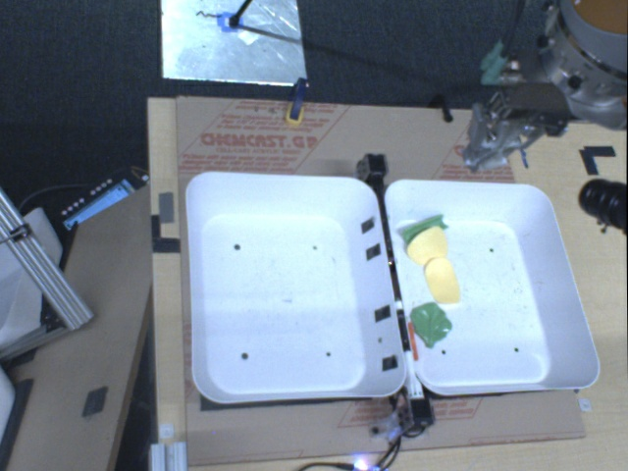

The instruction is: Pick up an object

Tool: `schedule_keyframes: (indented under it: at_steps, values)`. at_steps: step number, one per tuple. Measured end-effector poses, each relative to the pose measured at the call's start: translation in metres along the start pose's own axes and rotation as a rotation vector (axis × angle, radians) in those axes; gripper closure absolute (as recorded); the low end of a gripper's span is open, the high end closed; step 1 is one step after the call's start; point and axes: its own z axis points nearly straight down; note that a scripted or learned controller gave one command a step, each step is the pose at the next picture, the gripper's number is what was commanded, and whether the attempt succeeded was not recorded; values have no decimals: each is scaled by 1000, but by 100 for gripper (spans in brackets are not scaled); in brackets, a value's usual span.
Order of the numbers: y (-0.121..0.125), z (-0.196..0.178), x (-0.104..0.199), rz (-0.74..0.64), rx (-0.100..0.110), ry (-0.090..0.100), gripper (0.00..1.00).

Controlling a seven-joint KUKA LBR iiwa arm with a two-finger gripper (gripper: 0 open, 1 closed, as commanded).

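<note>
Cardboard printed "CHEMCAST GP" in red lies under two white bins.
Metallic gripper [488,143] hangs above the right bin's [559,263] far rim, touching nothing; its opening cannot be judged. Near that bin's left wall sit a rounded yellow piece [437,266], a green leafy top [422,229] and a crumpled green piece [431,322].

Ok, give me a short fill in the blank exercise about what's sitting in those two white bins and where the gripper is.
1. The yellow objects lie in the ____ bin of the camera view.
2. The green object sits next to the ____ objects.
3. The gripper hovers beyond that bin's ____ edge.

Missing words: right; yellow; far
</note>
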Motion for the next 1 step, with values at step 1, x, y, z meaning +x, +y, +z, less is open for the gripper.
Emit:
schedule_keyframes:
  at_steps: [1]
  values:
    - [-8, 3, -64, 12, 6, -4, 100]
